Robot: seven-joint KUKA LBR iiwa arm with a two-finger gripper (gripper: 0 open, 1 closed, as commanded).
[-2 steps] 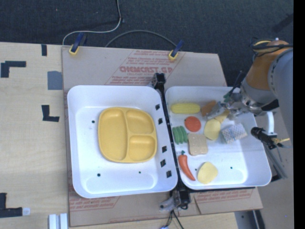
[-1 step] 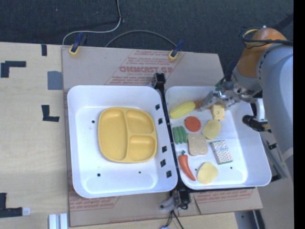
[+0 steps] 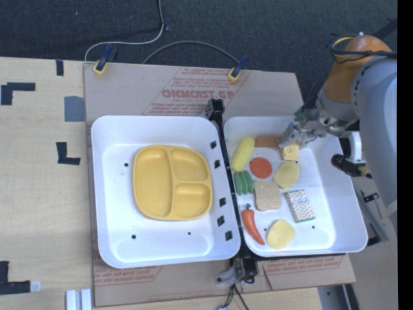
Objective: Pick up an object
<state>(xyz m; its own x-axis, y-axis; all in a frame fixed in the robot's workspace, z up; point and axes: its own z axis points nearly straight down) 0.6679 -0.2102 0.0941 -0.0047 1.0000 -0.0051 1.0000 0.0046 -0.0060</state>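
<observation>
The right bin (image 3: 335,234) holds several toy foods: a corn cob (image 3: 243,152), a red tomato slice (image 3: 261,167), a brown slab (image 3: 266,141), a small yellow cheese wedge (image 3: 291,152), a pale yellow potato (image 3: 287,174), green beans (image 3: 243,182), a bread slice (image 3: 267,196), a carrot (image 3: 251,225), a yellow lemon-like piece (image 3: 280,234) and a patterned packet (image 3: 300,205). My gripper (image 3: 294,138) is low over the bin's far side, right above the cheese wedge and beside the brown slab. Whether it touches the wedge is unclear.
The left bin (image 3: 110,237) holds a yellow divided plate (image 3: 173,181). The grey arm (image 3: 371,108) with its orange band (image 3: 358,47) comes in along the right bin's right side. A black divider (image 3: 222,173) runs between the bins.
</observation>
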